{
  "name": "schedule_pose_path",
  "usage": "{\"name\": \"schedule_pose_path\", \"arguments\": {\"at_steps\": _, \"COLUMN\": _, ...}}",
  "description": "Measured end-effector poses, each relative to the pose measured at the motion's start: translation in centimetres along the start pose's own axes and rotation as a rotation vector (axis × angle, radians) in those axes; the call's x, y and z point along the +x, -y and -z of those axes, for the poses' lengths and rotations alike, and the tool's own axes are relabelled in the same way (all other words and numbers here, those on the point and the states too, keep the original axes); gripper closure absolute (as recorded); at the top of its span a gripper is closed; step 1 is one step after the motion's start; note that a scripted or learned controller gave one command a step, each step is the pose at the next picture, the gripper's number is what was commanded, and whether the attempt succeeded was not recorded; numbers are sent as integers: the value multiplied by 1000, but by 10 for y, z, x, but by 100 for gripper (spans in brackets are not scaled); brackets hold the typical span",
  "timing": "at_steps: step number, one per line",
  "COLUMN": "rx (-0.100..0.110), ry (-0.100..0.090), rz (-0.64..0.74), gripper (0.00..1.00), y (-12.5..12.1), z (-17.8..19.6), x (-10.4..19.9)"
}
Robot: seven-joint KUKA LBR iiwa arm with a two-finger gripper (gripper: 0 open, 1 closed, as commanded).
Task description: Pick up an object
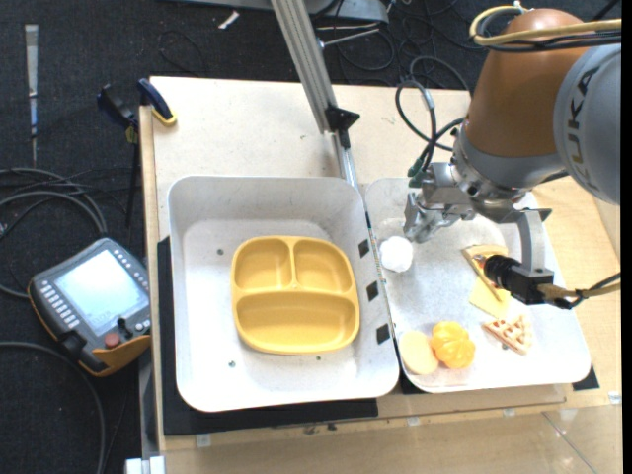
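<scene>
Overhead, the pincer [419, 227] hangs just beside a white ball [396, 254]; whether clenched or released, I cannot tell.

White ball [396, 254]: round, left edge of right bin [563, 358].
Yellow lump [452, 344]: front, touching pale disc [419, 353].
Waffle wedge [507, 331]: front right.
Yellow slice [486, 292]: flat.

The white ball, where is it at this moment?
The white ball lies in the right bin, at its left wall beside the divide from the left bin. The gripper is just above and right of it.
</scene>
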State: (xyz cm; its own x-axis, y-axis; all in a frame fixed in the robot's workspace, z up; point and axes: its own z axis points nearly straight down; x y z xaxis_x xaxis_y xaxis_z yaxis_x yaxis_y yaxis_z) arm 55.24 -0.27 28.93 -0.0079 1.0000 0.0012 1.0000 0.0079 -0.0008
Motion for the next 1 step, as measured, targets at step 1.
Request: {"name": "schedule_pose_path", "arguments": {"at_steps": 1, "rx": 2, "ry": 0, "rz": 0, "gripper": 100, "y": 8, "z": -24, "x": 59}}
